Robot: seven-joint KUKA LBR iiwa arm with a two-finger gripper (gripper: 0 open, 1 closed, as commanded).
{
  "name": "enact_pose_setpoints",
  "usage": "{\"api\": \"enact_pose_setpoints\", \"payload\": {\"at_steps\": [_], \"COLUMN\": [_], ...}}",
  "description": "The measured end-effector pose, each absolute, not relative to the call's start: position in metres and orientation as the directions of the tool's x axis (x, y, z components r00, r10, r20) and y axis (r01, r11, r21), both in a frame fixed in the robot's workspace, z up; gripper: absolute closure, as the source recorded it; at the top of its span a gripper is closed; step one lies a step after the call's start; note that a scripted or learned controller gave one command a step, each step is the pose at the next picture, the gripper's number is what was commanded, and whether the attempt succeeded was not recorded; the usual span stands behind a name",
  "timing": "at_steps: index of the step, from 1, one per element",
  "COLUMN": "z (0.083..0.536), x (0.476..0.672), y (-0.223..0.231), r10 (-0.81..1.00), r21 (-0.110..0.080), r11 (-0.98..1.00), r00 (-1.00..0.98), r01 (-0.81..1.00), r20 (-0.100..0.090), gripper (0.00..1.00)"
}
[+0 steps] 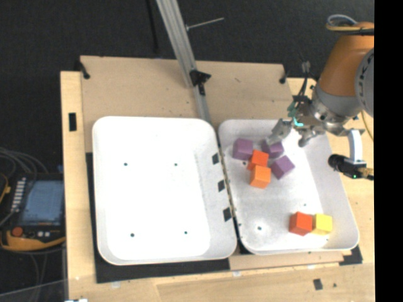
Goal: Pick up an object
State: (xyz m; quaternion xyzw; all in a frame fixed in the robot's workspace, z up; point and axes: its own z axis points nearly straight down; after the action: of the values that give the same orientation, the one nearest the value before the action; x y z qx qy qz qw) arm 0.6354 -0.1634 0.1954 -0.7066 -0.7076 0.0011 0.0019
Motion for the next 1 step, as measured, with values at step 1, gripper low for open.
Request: {"api": "enact_pose_setpoints", "payload": {"at_steps": [1], "z": [0.1987], "x": [0.6364], "y": [-0.1639], "r10": [1.000], "r21": [0.000], "r11": [0.004], "r00": [-0.004], "r01": [1.000], "r20": [-0.002], "gripper": [0.00]}}
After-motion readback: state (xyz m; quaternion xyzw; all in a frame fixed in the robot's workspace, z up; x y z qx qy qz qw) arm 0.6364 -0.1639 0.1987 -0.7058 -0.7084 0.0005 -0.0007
